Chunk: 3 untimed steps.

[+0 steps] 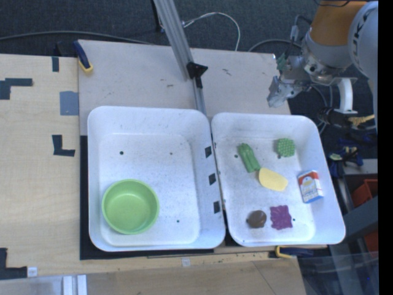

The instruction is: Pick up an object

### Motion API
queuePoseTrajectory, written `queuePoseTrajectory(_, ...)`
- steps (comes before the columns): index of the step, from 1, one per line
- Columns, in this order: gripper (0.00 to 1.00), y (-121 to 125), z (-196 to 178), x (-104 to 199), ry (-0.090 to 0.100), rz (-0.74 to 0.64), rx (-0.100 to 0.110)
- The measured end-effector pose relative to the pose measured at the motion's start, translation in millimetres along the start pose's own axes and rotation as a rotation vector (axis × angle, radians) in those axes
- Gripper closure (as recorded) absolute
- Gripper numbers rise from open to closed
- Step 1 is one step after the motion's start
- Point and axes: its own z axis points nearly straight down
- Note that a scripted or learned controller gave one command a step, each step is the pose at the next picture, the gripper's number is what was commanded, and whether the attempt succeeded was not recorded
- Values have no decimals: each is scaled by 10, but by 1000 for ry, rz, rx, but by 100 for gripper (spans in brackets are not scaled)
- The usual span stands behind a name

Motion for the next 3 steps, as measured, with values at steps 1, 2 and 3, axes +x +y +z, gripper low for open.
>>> queuePoseTrajectory(1, 100, 21, 13, 477, 0, -3, 3)
queuePoseTrajectory(2, 100, 71, 190, 1058, 1, -4, 5)
queuePoseTrajectory(3, 100, -16, 368, 1523, 0, -3, 5)
